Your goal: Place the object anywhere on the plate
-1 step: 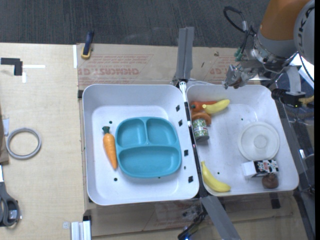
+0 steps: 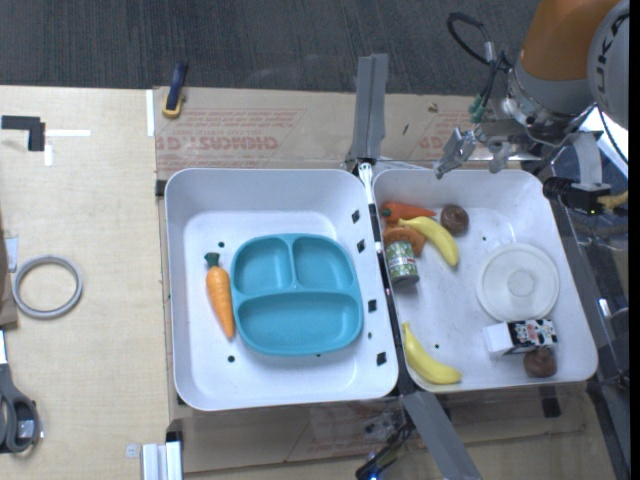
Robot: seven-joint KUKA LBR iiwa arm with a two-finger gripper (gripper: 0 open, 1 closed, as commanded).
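A blue divided plate (image 2: 297,318) lies in the left bin (image 2: 190,368), with nothing on it. An orange toy carrot (image 2: 220,299) rests on the bin floor just left of the plate. The right bin (image 2: 470,308) holds a banana (image 2: 436,236), an orange vegetable (image 2: 406,211), a brown doughnut (image 2: 455,218), a small green can (image 2: 402,262), a white disc (image 2: 517,281), a second banana (image 2: 430,361), a cow-patterned box (image 2: 520,335) and another brown piece (image 2: 540,362). My gripper (image 2: 470,156) hangs over the right bin's back rim, fingers open and holding nothing.
On the wooden bench to the left lie a grey tape ring (image 2: 45,286) and scissors (image 2: 18,423). A blue and yellow tool (image 2: 176,89) lies behind the left bin. A grey divider post (image 2: 370,108) stands between the bins at the back.
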